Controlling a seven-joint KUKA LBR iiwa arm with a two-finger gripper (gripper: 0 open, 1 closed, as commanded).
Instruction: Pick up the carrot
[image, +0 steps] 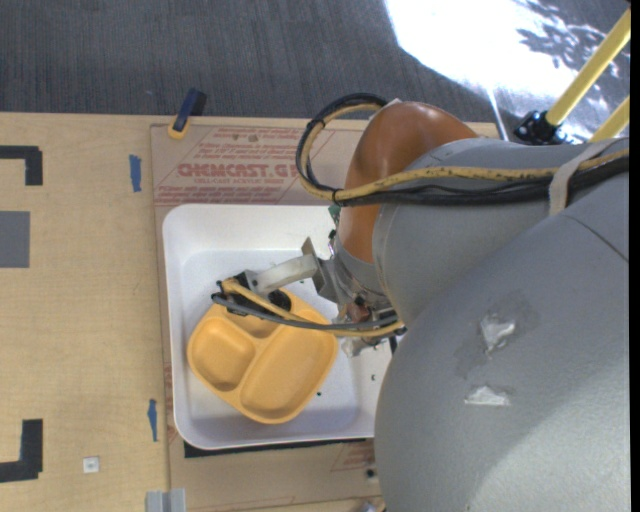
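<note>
resting tilted in shallow white bin (200, 250): smooth yellow divided plastic tray (262, 368); gripper (354, 320) at its rim, open-or-closed unreadable.

dish (262, 368) in bin (200, 245), arm (500, 320) at right

The arm (500, 300) reaches over a white bin (185, 250) on the tan surface (80, 300). Its gripper (348, 305) hangs just above the upper rim of a yellow divided tray (262, 368) lying in that bin.

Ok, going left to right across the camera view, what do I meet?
Upper black tape corner mark → upper strip of blue tape → shallow white plastic bin → yellow two-compartment plastic dish → grey robot arm with orange band.
</note>
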